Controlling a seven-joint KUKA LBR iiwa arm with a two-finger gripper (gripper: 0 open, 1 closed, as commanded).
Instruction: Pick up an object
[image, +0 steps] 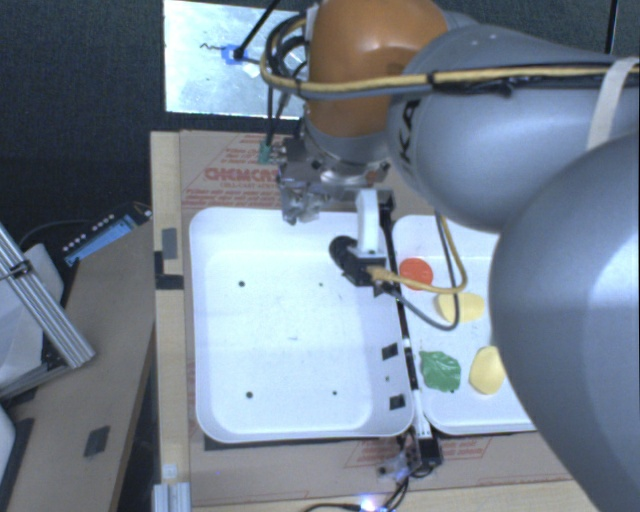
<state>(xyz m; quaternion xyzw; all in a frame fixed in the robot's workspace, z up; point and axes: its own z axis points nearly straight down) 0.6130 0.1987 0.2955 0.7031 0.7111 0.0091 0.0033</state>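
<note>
The metal claw (294, 208) hangs over the shallow white left bin's (290, 345) far rim. Open or closed, I can't tell.

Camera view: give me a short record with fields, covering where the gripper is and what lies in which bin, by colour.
gripper: above the far rim of the left bin
object in gripper: none visible
right bin contents: orange-red piece, green piece, yellow piece, second yellow piece
nearest the divider: green piece
task state: pick not yet done
</note>
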